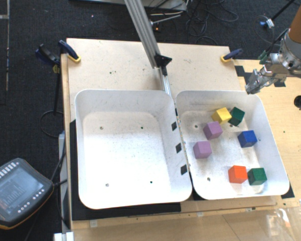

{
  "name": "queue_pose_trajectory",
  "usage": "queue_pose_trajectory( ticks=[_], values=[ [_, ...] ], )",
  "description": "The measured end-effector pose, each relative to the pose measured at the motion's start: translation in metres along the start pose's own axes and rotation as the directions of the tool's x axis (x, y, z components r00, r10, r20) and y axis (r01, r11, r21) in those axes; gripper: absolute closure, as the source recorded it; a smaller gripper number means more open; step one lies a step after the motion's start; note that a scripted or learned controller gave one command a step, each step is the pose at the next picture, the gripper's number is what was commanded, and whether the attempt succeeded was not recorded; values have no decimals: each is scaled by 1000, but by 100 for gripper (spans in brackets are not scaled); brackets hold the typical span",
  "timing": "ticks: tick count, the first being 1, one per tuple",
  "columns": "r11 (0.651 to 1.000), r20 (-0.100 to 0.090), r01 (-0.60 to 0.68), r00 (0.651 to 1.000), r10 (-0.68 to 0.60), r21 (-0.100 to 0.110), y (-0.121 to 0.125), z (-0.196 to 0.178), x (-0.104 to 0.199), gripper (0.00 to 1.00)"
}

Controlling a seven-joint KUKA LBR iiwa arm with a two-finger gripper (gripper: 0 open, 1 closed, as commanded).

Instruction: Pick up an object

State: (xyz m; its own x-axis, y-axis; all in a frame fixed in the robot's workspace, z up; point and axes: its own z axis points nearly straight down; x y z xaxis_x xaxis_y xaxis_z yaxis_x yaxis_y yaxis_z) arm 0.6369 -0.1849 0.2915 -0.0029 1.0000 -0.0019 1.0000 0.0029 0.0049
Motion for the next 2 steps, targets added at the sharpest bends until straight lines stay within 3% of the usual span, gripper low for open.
queue_pose_trajectory(
  ticks=[2],
  values=[
    [1000,-3,4,1000,-4,6,8,23,93,100]
  ],
)
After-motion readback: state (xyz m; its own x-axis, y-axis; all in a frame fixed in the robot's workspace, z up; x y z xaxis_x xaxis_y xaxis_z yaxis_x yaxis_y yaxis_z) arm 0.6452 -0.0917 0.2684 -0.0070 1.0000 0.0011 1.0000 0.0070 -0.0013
